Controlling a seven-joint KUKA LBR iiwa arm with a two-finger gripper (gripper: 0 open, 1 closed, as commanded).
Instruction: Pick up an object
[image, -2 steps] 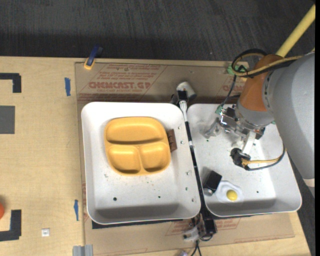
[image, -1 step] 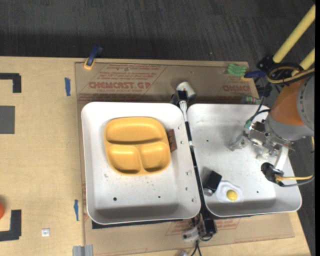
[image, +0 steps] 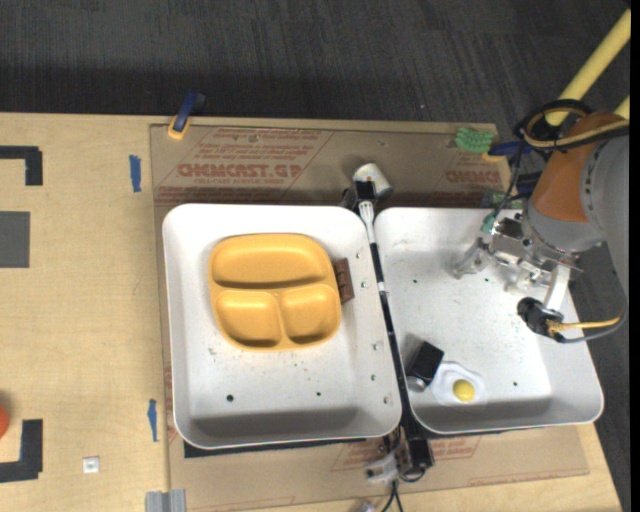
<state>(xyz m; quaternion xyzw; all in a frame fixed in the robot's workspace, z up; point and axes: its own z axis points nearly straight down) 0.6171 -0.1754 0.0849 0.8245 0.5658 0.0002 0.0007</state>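
Two shallow white bins sit side by side on the bench. In the left bin (image: 190, 330) lies a yellow compartment tray (image: 273, 290) (three recesses, open side up), with a small brown item (image: 340, 281) touching its right edge. In the right bin (image: 560, 390), near the front-left corner, a black object (image: 424, 361) lies just beside a white-and-yellow object (image: 461, 388). The arm (image: 575, 190) reaches in from the right, and the gripper (image: 478, 258) hangs over the rear part of the right bin, well apart from both objects. Nothing is seen between the fingers; whether they are parted or closed cannot be determined.
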